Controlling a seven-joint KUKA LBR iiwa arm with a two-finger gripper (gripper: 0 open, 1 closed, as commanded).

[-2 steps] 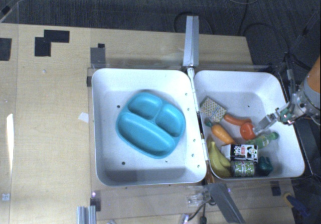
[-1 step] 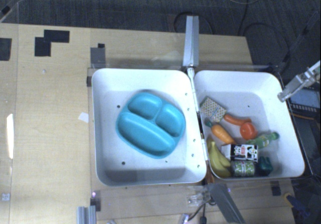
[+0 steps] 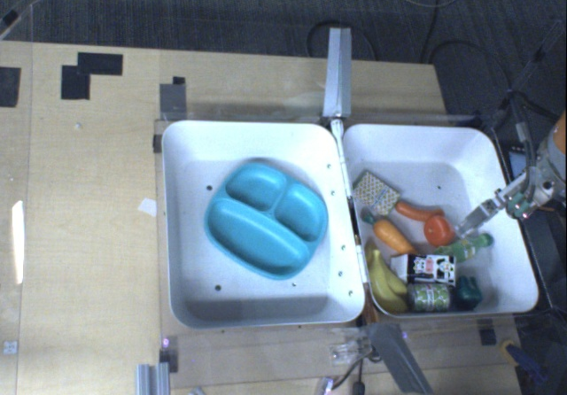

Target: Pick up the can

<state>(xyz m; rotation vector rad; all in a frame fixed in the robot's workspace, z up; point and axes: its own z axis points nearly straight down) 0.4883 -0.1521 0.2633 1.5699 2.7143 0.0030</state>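
I'm hovering the hand (image 3: 478,218) over the right bin (image 3: 443,150), can't tell its state. Can (image 3: 431,298) is lying at the bin's near edge, wedged between banana (image 3: 383,280) and carton (image 3: 431,268); risking a snag.

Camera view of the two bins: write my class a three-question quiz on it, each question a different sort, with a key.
1. True or false: the blue plate lies in the right bin.
2. Which lies nearest the can? A the banana B the carrot C the patterned card
3. Fill in: the gripper is over the ___ bin.

Key: 1 false, it lies in the left bin; 2 A; 3 right.
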